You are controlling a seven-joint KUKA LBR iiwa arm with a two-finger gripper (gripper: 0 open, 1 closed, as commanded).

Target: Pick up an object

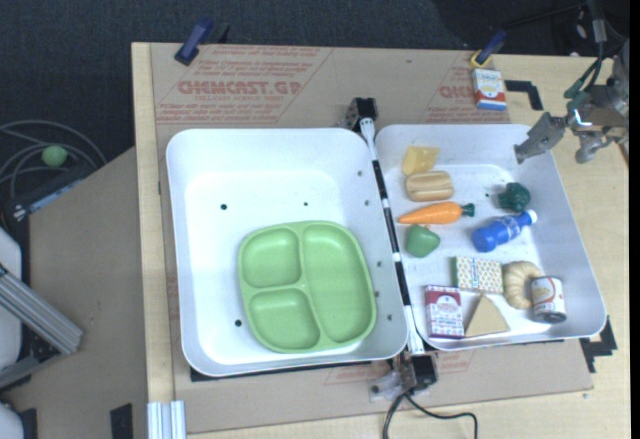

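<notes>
Faintly, bench [240,87] board reads "CHEMCAST GP".

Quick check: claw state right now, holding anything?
Claw: above the right bin's far right corner, nothing seen held; open or closed cannot be told.

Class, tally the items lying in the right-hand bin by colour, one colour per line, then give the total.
Yellow/tan: 4 (cheese, bun, pastry, wedge)
Green: 3 (pepper, dark green piece, patterned box)
Red: 2 (red box, can)
Orange: 1 (carrot)
Blue: 1 (bottle)
Total: 11
</notes>
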